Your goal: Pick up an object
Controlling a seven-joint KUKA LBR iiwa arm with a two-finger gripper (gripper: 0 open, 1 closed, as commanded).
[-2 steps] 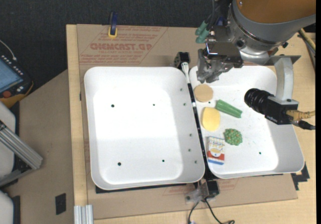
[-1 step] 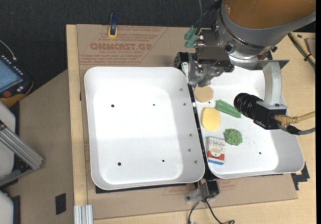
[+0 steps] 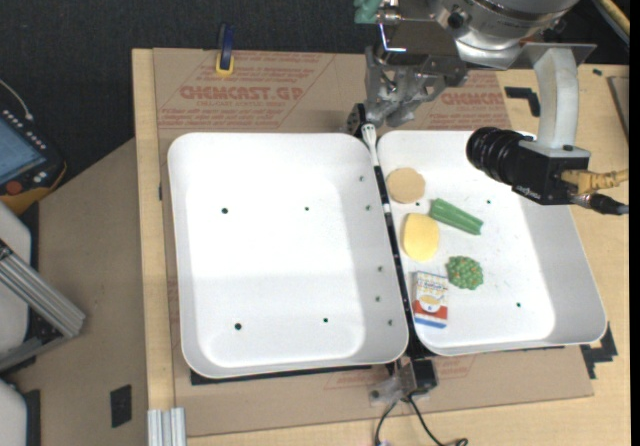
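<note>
Two shallow white bins are seen side by side on a brown board laid over the bench. The left bin (image 3: 270, 254) holds no objects; only four small dark dots are marked on its floor. The right bin (image 3: 520, 274) holds five small objects, all gathered in its left half, close to the wall shared with the other bin. A round tan disc (image 3: 406, 184) is placed nearest the far edge. Just right of it and slightly nearer the camera, a green elongated piece (image 3: 457, 216) is laid at a slant. A yellow rounded object (image 3: 421, 237) is found below the disc, close to the dividing wall. A green bumpy object (image 3: 464, 272), resembling broccoli, is set to the right of the yellow one. A small carton (image 3: 431, 297) printed in white, red and blue is laid nearest the front edge, just below the yellow object. None of these objects is touched by the arm. The gripper (image 3: 385, 104) is seen above the far edge of the bins, over the junction between them, beneath the grey wrist and orange band. Whether it is spread or closed cannot be told, as the metal parts are crowded together there. A black cylindrical device (image 3: 510, 162) is mounted over the right bin's far right portion.
</note>
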